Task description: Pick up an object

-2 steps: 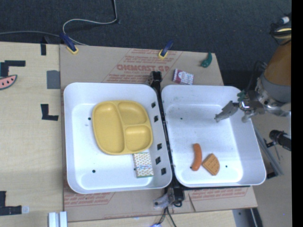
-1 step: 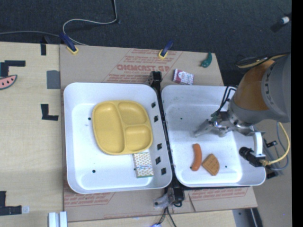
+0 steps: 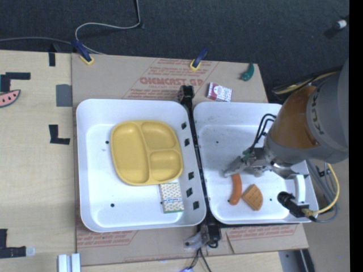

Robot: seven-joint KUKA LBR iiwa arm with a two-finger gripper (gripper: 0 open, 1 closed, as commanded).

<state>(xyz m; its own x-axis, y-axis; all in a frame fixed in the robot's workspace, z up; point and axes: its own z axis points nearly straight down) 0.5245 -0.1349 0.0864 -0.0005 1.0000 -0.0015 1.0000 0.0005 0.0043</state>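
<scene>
An orange sausage-shaped toy [image 3: 235,188] lies in the right bin [image 3: 227,123], toward that bin's near edge, with a tan waffle-like wedge [image 3: 253,197] just beside it on the side away from the divider. Either looks like a fair candidate for the pick, and the sausage is the closer one to the gripper [image 3: 238,166], which hangs low just above its upper end. From this angle I cannot tell whether the gripper is open or closed, and nothing is visibly held. The arm [image 3: 300,123] leans in over the bin's far side edge, wrist tilted toward the two toys, which reads to me as lining up for a grasp.

In the left bin [image 3: 91,152] a yellow divided plate [image 3: 147,152] sits near the middle, with a small patterned card [image 3: 171,197] touching its near edge. Out on the counter, beyond the bins' far edge, lies a small red-and-white packet [image 3: 218,92].
</scene>
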